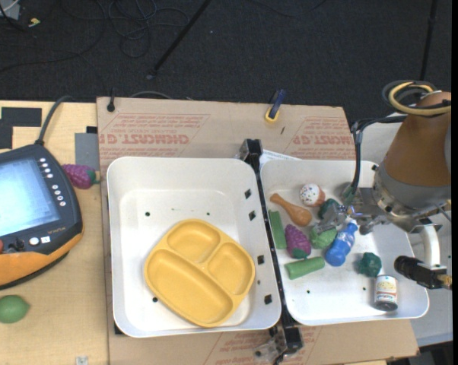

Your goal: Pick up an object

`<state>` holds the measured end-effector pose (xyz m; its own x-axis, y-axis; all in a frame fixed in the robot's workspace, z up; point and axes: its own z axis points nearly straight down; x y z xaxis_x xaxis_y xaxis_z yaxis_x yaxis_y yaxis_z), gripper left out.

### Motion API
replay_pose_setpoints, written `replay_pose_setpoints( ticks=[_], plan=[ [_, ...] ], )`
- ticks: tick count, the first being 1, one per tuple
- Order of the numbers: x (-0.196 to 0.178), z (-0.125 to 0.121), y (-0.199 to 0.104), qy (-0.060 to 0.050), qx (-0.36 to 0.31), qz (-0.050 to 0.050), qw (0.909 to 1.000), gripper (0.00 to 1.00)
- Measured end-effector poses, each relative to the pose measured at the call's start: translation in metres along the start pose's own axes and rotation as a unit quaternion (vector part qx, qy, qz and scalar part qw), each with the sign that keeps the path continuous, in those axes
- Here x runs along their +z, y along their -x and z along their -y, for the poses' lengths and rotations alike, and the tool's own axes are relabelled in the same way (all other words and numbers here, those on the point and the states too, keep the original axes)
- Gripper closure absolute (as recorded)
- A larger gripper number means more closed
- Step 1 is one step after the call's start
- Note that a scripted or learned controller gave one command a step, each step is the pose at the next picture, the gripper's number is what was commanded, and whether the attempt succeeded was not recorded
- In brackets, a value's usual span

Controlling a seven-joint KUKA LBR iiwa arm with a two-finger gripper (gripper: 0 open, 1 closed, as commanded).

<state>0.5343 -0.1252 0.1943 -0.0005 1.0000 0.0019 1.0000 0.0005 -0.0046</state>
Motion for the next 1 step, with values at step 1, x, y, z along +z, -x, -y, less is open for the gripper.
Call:
replay_pose_setpoints(
  ticks=[1],
  plan=[
    [0.0821, 0.0290, 0.0002, -0.004, 0.000, -0.001, 1.0000, 0.00]
  ],
)
